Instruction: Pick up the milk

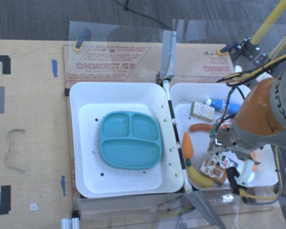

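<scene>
Hovering low over right bin (267,178), claw (224,163) near banana (200,175); claw state: cannot tell. Milk, likely white-blue bottle (221,104), lies at bin's far side, apart, untouched.

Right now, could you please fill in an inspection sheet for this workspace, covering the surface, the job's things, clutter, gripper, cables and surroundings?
Surface: wooden bench bearing a left bin and a right bin, side by side.
Job's things: blue and white bottle, possibly the milk, lying at the right bin's far side.
Clutter: teal divided plate in the left bin; cracker, sausage, carrot, banana and a printed carton in the right bin.
Gripper: gripper low over the right bin near the carton; finger state unclear.
Cables: black cables over the right bin; another on the floor.
Surroundings: grey carpet; blue tape on the bench.
</scene>
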You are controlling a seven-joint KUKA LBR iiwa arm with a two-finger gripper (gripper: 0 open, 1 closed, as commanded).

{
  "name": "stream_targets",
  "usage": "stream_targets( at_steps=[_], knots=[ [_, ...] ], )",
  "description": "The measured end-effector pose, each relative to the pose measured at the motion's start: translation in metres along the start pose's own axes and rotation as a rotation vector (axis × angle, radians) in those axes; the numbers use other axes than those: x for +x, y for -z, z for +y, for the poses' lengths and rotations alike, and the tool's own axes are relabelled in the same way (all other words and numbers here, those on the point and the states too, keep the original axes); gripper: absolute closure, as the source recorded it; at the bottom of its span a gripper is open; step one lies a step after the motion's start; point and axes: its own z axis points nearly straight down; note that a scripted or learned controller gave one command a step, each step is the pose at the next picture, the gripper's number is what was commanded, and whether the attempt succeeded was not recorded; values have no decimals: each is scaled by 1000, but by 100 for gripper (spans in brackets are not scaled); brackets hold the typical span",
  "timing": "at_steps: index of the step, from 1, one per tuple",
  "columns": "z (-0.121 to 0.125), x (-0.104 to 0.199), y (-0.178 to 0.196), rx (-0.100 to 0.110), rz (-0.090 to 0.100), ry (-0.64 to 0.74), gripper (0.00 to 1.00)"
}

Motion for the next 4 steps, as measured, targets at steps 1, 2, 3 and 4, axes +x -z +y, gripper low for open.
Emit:
stream_targets(
  at_steps=[1, 2, 3, 4],
  knots=[
    [-5, 46, 83, 34, -2, -189, 100],
    [-12, 33, 83, 35, 6, 159, 100],
    [-12, 32, 83, 35, 5, 158, 0],
    [-10, -12, 0, 29, 4, 217, 0]
  ],
)
